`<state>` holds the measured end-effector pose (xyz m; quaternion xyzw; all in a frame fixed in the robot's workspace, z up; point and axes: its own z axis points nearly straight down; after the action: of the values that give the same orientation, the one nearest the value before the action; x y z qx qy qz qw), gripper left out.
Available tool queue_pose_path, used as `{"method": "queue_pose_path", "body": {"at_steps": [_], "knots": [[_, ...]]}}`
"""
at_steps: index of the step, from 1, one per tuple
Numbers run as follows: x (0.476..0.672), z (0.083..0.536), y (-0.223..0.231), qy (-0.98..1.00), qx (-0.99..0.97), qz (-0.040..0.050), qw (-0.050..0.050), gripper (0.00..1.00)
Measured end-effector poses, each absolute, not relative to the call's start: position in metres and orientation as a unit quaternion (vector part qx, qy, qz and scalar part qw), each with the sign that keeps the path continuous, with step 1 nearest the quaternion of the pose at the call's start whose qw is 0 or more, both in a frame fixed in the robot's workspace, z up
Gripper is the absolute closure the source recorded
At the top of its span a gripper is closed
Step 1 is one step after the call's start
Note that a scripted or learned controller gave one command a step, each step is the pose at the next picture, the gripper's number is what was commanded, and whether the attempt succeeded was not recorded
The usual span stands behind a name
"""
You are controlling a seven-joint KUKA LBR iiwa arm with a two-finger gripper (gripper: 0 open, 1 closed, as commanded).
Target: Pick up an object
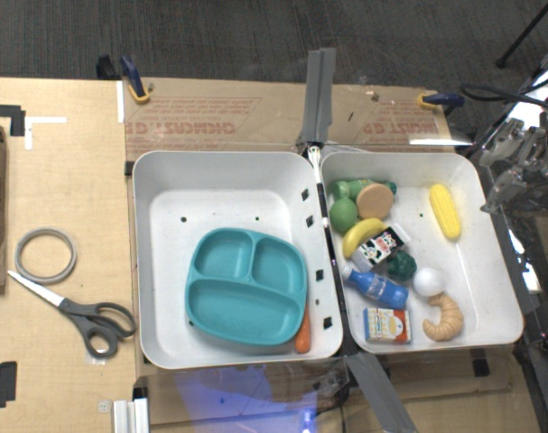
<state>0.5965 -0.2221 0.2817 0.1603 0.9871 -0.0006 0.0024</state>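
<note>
At three o'clock the claw point(515, 165) sits among a dark tangle of arm and cables just past the right bin point(477, 171), touching no item I can see, and I cannot tell its state. The cardboard point(255, 120) at twelve o'clock carries red print, reversed and too faint to read. In the right bin lie a corn cob point(444, 210), banana point(363, 234), croissant point(444, 319) and a small carton point(386, 325) with unreadable label; a carrot point(302, 336) is half hidden under the teal tray point(247, 286).

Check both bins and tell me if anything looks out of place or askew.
One thing stands out: an orange carrot lies wedged against the left bin's right wall, partly hidden under the edge of the teal divided tray. The tray sits slightly rotated in that bin. The toys in the right bin are jumbled, but nothing looks spilled or damaged.
</note>
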Motion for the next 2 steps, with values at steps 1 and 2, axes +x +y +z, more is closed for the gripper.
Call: {"method": "queue_pose_path", "body": {"at_steps": [1,2], "knots": [[0.625,0.158,-0.222,0.991,0.134,-0.0003,0.001,0.00],[0.631,0.091,-0.218,0.973,0.230,0.0020,-0.001,0.00]]}}
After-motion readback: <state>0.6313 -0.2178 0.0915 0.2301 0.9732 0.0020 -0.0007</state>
